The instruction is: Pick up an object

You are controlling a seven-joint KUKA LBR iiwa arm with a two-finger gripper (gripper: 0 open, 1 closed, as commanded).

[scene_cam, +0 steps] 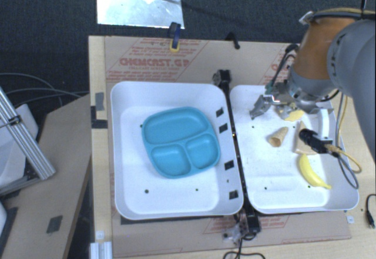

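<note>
From where I stand, the bench is covered by a brown sheet [194, 55] with two shallow white bins side by side on it. The left bin [126, 152] holds one thing, a light blue plate [179, 140] divided into three compartments, lying flat near the bin's middle.

The right bin [264, 181] holds the loose objects. A yellow banana [311, 172] lies towards the near right corner. A tan cone [278, 135] lies on its side near the middle, well apart from the banana. A small pale yellow piece [292, 115] sits just beyond the cone, close under the wrist.

The grey arm [329, 52] reaches in from the right, and its gripper [258, 110] hangs over the far left part of the right bin, near the pale piece and the cone. I cannot tell whether it is open or closed, and I see nothing held in it.

Red print on the brown sheet behind the left bin reads roughly "CHEMCAST GP". Similar red lettering near the right bin is too broken up to read.
</note>
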